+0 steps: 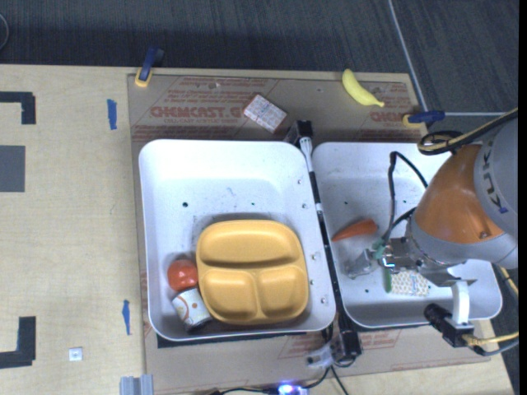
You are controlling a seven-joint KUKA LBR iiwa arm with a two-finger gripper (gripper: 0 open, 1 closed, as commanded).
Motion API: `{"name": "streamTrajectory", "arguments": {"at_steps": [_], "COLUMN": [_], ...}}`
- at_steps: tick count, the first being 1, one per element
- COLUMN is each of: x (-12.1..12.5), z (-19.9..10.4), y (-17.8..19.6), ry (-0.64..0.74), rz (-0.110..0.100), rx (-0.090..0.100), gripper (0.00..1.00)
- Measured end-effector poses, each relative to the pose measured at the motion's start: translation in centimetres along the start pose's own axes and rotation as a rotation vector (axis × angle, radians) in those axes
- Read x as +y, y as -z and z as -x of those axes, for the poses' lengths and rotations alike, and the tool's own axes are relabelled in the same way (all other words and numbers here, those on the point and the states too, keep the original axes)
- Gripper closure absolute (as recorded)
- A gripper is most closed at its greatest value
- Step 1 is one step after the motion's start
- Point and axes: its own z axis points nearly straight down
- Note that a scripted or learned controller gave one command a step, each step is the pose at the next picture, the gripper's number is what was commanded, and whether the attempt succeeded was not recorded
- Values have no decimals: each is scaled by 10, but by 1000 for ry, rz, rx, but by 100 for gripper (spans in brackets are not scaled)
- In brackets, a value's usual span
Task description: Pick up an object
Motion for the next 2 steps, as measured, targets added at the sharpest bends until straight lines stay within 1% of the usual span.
{"name": "streamTrajectory", "arguments": {"at_steps": [2], "x": [0], "z": [1], "y": [0], "ry": [1], "rz": [0], "rx": [1], "gripper": [0]}}
